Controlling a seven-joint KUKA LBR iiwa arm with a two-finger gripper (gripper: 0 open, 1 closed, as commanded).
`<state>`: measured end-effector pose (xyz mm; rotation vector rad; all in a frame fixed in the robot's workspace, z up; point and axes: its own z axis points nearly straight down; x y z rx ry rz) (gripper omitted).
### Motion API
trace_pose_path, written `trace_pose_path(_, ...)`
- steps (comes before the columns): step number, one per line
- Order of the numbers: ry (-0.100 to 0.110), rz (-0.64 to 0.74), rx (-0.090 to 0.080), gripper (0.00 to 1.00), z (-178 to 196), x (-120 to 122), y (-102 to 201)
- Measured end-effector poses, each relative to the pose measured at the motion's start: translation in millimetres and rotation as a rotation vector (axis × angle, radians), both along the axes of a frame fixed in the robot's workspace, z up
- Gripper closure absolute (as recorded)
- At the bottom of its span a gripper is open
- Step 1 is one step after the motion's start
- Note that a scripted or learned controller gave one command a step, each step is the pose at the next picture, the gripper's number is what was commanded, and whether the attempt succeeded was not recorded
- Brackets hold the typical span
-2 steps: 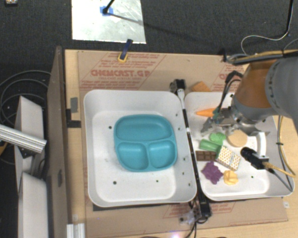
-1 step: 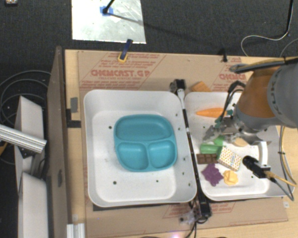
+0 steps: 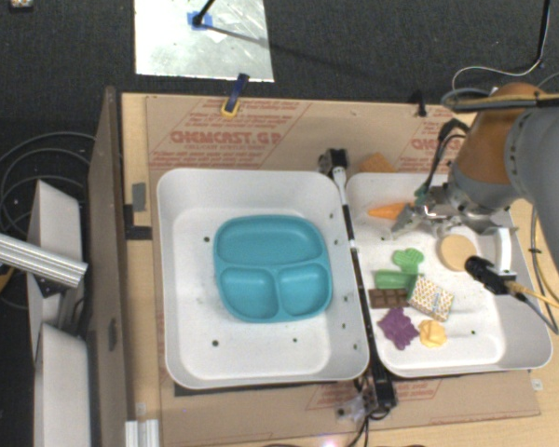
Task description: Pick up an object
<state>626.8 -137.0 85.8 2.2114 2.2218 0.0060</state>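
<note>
Two white bins sit side by side on the tabletop. End effector [image 3: 427,209] hovers low over the right bin [image 3: 517,343], can't tell how it's set from this angle. An orange carrot-shaped piece [image 3: 386,211] is just left of it, a tan disc [image 3: 456,250] just below-right, and green pieces [image 3: 401,270] below. A teal divided plate [image 3: 271,266] sits well off to its left.
</note>
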Motion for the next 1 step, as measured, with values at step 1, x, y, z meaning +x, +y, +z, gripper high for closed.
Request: trace_pose_path(1,0.009,-0.003,0.003,0.00,-1.6,-44.1,31.1)
